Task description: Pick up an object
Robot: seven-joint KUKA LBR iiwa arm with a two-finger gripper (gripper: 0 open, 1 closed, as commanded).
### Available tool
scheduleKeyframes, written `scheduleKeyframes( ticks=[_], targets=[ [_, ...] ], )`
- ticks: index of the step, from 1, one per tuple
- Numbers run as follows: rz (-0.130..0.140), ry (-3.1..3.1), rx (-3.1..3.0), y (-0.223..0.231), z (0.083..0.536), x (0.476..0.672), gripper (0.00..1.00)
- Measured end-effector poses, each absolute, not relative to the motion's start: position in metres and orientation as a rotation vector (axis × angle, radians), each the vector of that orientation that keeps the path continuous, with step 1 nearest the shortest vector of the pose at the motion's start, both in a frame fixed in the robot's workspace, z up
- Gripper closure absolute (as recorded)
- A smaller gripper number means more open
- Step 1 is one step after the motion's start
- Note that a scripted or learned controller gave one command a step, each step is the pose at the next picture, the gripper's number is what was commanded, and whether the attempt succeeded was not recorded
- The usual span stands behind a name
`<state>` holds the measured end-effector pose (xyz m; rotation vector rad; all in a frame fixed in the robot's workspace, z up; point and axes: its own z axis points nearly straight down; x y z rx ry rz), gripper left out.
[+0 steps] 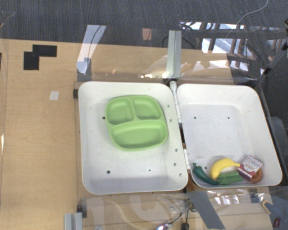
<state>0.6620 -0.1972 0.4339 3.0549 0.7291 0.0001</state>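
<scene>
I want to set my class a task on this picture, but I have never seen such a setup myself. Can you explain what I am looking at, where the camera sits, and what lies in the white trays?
One camera looks down at a slant on a wooden bench. Two shallow white bins sit on it side by side. The left bin holds a green divided plate with three compartments. The right bin holds a small cluster in its near corner: a yellow banana, a green object lying under it, and a small red-and-white box beside them. A robot arm is meant to pick up one object; nothing is being held here.
</scene>
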Motion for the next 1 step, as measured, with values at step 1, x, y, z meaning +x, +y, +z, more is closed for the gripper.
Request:
scheduleKeyframes(
  ticks=[1],
  targets=[
    [-0.001, 0.747, 3.051, -0.1887, 0.4337, 0.6588, 1.0]
  ],
)
